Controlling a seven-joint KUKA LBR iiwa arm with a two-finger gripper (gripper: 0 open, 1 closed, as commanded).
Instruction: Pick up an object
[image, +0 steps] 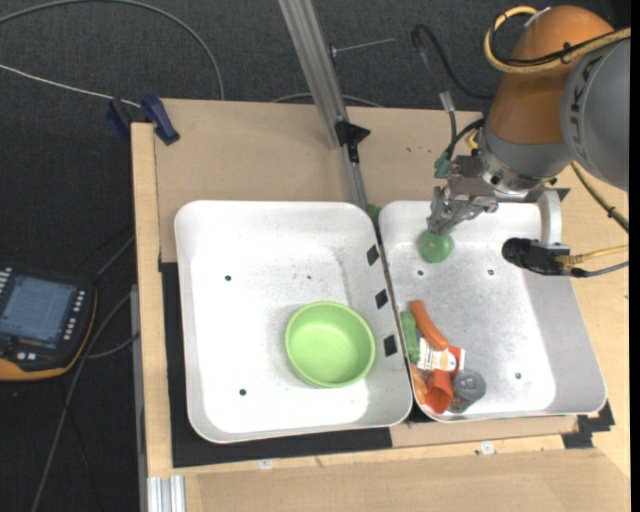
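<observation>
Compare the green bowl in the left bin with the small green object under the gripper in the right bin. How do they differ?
The green bowl is much larger than the small green object. The bowl is a lighter yellow-green; the small object is a darker green. The bowl lies in the left bin, apart from the arm; the small object lies in the right bin, directly below the gripper. Both are green and rounded.

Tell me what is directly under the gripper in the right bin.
A small green object sits right below the gripper, on the right bin floor near its back left corner. Its top is covered by the fingers, so contact cannot be judged.
</observation>
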